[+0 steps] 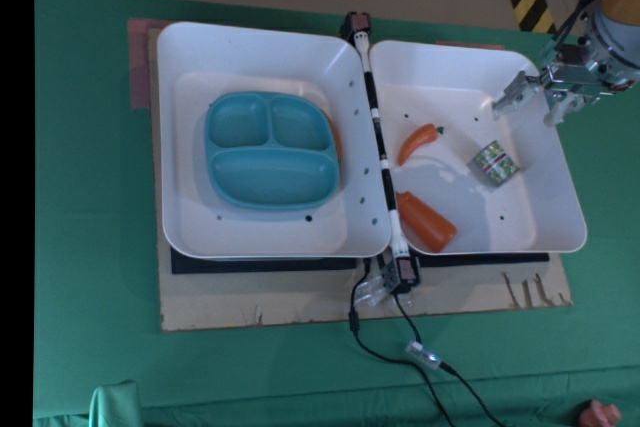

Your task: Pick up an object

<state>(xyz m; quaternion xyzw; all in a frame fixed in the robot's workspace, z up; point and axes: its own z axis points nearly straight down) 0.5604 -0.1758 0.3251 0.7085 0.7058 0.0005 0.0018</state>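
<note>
Orange pepper [418, 143] lies diagonally, stem tip pointing upper right.

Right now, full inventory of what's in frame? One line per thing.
white bins: 2, white, side by side on the bench
divided plate: 1, teal, three compartments, in the left bin
chili pepper: 1, orange-red, right bin, near the divider
orange piece: 1, orange, carrot-like, right bin, near front corner by the divider
small can: 1, green-and-white label, lying tilted in the right bin, right of the pepper
green cloth: 1, green, covering the bench
cardboard sheet: 1, brown, under the bins
cable: 1, black, running from the divider's front end toward the bottom edge
arm: 1, orange band visible, entering from the upper right
gripper: 1, grey, over the right bin's far right corner, holding nothing, fingers spread
</note>
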